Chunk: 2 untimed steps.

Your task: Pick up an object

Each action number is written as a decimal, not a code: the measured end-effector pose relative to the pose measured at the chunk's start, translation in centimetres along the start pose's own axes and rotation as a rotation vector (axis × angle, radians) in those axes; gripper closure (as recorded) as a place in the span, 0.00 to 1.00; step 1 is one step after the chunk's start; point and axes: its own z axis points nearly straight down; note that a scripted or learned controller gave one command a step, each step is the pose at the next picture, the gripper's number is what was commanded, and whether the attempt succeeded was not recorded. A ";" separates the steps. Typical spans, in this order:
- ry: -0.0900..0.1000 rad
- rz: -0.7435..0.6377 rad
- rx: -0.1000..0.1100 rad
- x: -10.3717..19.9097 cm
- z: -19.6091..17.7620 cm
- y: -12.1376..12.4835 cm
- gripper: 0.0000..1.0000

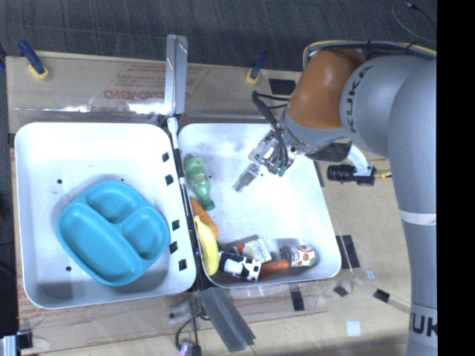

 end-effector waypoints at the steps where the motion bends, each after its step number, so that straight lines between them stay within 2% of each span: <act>1: 0.004 -0.366 0.000 2.9 4.1 1.8 0.00; 2: -0.001 -0.162 0.000 -2.0 1.3 2.0 0.00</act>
